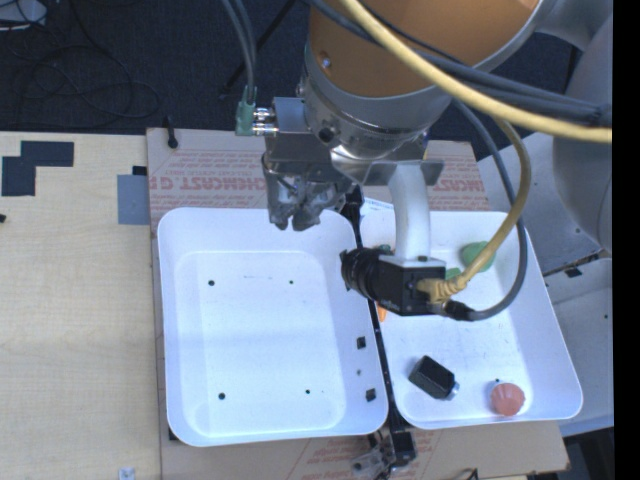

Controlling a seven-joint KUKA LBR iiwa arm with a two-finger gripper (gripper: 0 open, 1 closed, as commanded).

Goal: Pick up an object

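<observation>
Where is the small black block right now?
The black block lies on the floor of the right bin, near its front edge, just left of the round pink piece.

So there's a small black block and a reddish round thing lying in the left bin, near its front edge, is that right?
Not quite: the camera view shows the black block and the reddish round thing lying in the right bin, not the left. They do sit near its front edge.

You can read red mirrored lettering, roughly "CHEMCAST", on the brown cardboard sheet [215, 180] under the bins.
</observation>
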